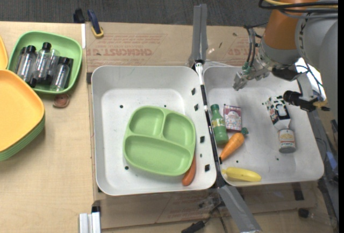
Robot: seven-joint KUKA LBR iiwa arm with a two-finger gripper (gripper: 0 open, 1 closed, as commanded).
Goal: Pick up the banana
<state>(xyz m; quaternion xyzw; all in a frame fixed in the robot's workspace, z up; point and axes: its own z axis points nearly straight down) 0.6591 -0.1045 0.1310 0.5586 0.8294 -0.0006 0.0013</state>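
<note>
So the banana (242, 174) is lying flat in the right bin (306, 173), right down at the near edge, close to the corner by the divider between the two bins. Using the banana as the anchor: the carrot (233, 146) sits just above it, tilted, near but not touching as far as I can see. Past the carrot are the green bottle (218, 125) and a small snack packet (233, 117). Off to the banana's right, well apart, there's a white bottle (285, 135).

The gripper (240, 81) hangs over the far end of that bin, well away from the banana, with nothing in it. It's small and a bit blurry, so I honestly cannot tell whether the claw is spread or closed.

Looks to me like the approach step, no grasp yet. Next move probably calls for travelling toward the near edge, lining up across the banana's narrow width, and dropping down without clipping the carrot or the bin wall.
</note>
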